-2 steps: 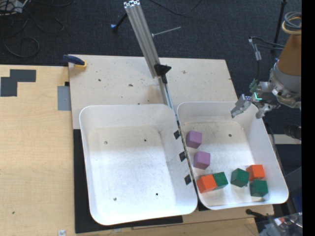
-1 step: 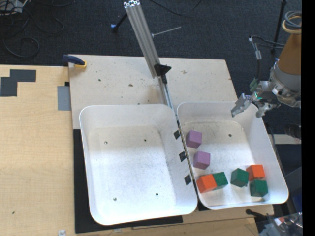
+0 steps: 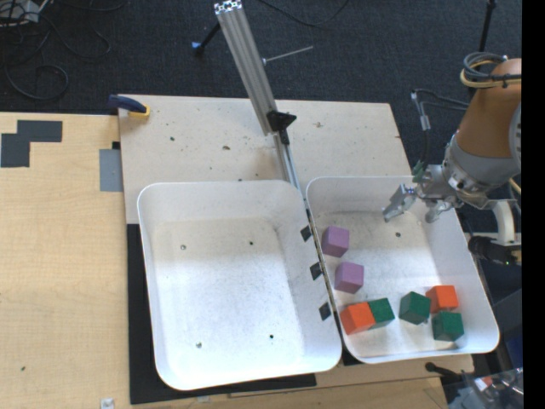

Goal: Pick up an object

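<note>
Camera view: fingers (image 3: 415, 208) spread apart (nothing between), above right bin (image 3: 477, 267).

A pale wooden bench (image 3: 60, 254) bore two white bins: the left bin (image 3: 230, 369) and the right bin (image 3: 409, 186) sat side by side, their inner walls touching. An aluminium bar (image 3: 247, 58) slanted from the dark carpet (image 3: 341, 41) down toward the seam between them, with a black bracket (image 3: 279, 122) on it. A blue clamp (image 3: 128, 105) lay at the board's far left corner, and grey patches (image 3: 30, 139) marked the bench's left side.
</note>
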You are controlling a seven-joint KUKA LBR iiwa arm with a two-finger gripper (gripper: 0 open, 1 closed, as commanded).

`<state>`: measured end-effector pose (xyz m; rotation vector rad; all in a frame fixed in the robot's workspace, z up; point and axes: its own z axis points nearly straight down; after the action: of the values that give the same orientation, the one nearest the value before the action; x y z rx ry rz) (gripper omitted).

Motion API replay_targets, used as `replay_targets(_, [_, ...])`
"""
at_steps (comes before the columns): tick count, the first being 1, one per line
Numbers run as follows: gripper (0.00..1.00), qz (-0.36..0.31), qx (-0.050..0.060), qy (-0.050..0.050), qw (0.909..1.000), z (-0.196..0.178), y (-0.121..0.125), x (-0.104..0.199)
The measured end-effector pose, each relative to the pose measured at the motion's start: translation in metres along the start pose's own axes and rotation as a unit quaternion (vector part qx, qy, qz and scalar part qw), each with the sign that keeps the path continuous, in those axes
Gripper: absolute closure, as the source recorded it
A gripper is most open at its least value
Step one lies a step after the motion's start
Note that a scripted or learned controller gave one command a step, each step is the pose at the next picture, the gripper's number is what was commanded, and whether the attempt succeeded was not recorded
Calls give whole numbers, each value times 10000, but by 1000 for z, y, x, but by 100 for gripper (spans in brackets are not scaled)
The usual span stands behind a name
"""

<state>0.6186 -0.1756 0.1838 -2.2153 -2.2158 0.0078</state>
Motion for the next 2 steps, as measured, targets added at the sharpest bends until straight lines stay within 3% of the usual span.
replay_targets(1, [0,5,-1,-3,10000,59,5,-7])
replay_targets(2, [0,17,-28,-7,10000,95,5,-6])
